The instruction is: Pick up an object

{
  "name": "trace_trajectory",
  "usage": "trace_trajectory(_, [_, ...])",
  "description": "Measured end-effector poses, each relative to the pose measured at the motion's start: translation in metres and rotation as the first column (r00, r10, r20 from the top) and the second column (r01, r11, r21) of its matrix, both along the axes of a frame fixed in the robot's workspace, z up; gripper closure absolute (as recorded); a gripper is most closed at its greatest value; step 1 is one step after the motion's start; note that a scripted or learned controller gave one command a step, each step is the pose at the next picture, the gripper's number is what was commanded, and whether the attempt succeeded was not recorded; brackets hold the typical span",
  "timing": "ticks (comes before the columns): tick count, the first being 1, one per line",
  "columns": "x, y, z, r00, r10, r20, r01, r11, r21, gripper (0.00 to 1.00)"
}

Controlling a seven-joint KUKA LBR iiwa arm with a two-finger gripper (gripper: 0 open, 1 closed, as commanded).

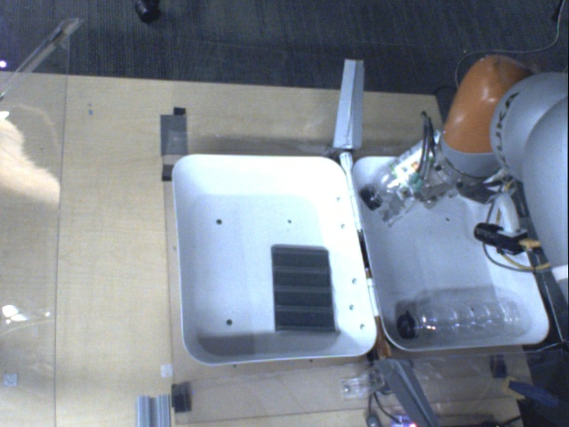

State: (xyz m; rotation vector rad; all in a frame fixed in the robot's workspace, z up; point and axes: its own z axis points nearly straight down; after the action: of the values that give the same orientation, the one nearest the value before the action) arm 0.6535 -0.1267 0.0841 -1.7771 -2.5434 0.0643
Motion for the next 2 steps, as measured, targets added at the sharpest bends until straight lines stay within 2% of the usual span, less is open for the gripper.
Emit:
trace_trajectory(1, [0.0, 0.003, 0.0, 1.0, -0.014, 0.0, 0.014, 1.0, -0.003, 0.0])
trace_trajectory(2, [-0.08, -0.052, 0.026, 0.98, -0.189, 0.061, 0.189, 0.982, 0.012, 0.0])
